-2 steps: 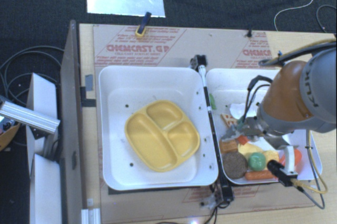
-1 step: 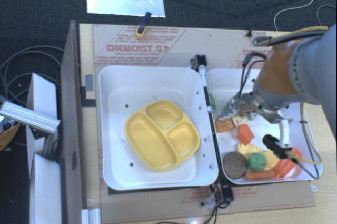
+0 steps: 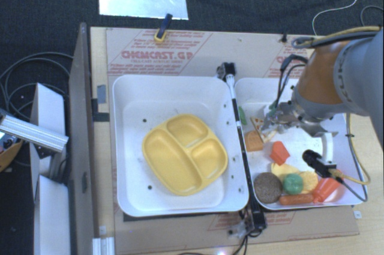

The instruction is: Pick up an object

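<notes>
Grey metal, dark at the tip, the pincer (image 3: 270, 123) hangs low over the right bin (image 3: 257, 90), close to that bin's left wall. We cannot tell how far open it is, and we see nothing held in it. Just at its tip lies a pale cracker piece (image 3: 258, 125), partly hidden, so whether the two touch is unclear. A small green piece (image 3: 242, 115) sits to the left of the pincer, against the bin wall.

Below the pincer in the view rests a tan slab (image 3: 254, 141), and just to the slab's right is an orange-red block (image 3: 279, 153). Both are near the pincer.

Farther down, well apart from the pincer, the rest crowd the bin's near edge. They are a brown round patty (image 3: 267, 186), a green ball (image 3: 293, 183) on a yellow lump (image 3: 279, 170), an orange carrot (image 3: 295, 200) and an orange-red cup (image 3: 326, 189) (all packed close together).

Across the divider, far to the pincer's left, the left bin (image 3: 150, 104) holds a yellow divided plate (image 3: 185, 153). Both bins sit on the worktop (image 3: 204, 44).
</notes>
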Robot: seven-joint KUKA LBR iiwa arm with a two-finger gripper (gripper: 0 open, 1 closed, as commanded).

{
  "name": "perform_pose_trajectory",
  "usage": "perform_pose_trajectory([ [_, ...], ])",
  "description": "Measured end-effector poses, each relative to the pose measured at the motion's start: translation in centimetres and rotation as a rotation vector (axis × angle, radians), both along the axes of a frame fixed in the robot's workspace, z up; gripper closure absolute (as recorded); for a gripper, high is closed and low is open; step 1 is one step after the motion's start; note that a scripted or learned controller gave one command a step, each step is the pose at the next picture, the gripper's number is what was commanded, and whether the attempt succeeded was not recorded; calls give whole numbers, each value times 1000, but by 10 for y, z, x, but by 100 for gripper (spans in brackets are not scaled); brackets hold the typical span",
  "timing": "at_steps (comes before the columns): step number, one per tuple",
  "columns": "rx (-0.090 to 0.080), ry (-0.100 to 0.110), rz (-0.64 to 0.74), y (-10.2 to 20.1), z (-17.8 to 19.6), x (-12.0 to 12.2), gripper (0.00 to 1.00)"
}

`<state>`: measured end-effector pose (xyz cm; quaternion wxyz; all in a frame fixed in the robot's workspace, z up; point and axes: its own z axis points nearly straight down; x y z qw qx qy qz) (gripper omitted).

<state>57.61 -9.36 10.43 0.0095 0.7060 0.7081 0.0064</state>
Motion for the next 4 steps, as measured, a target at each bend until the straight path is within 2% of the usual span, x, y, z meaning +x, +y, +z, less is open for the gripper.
perform_pose_trajectory([
  [1, 7, 14, 8, 62, 85, -21, 100],
  [2, 2, 18, -4, 0, 58, 48, 100],
  [3, 3, 20, 0, 4, 59, 46, 0],
  [4, 6, 28, -3, 9, -2, 9, 0],
])
